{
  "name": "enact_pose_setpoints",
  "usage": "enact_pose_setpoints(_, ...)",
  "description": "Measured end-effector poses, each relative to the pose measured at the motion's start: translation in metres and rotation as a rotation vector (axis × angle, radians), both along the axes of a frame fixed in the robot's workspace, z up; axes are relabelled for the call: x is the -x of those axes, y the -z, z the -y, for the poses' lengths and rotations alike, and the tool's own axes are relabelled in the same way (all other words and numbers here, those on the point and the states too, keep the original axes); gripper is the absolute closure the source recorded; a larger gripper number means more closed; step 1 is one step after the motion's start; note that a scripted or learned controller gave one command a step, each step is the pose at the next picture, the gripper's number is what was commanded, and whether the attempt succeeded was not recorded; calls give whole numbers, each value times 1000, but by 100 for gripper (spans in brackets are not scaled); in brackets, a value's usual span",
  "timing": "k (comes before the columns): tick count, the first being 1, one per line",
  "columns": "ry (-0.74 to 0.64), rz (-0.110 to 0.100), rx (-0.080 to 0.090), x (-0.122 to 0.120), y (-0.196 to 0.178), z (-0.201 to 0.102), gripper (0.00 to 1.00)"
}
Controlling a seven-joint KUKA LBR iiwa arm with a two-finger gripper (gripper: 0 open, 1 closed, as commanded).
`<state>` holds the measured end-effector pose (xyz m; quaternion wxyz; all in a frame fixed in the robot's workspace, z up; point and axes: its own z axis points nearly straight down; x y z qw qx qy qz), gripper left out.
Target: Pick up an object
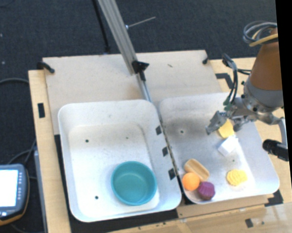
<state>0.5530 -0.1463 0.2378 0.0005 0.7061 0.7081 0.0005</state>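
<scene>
A handheld screen (5, 194) is lying at the far left, off the bench. The left white bin (85, 118) is holding a teal bowl (134, 182), sitting upright near its front edge. A metal pole (124, 39) is slanting down from the top toward the gap between the bins. The right white bin (186, 115) is holding a tan bread-like piece (197, 169), an orange ball (191, 181) and a purple ball (207, 190) clustered at its front left corner. Further right, a white block (228, 146) and a ridged yellow piece (236, 177) are lying apart. The gripper (226, 125) is hovering over the bin's right half, clasping a yellow block (226, 130) between its fingers, just above the white block.
</scene>
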Motion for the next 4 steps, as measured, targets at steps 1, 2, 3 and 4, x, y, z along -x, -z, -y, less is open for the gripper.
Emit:
enact_pose_setpoints(1,1,1,0,0,0,0,0)
enact_pose_setpoints(2,3,-5,2,-8,59,4,0)
enact_pose_setpoints(3,3,-7,1,0,119,-1,0)
enact_pose_setpoints(4,5,-3,2,0,138,1,0)
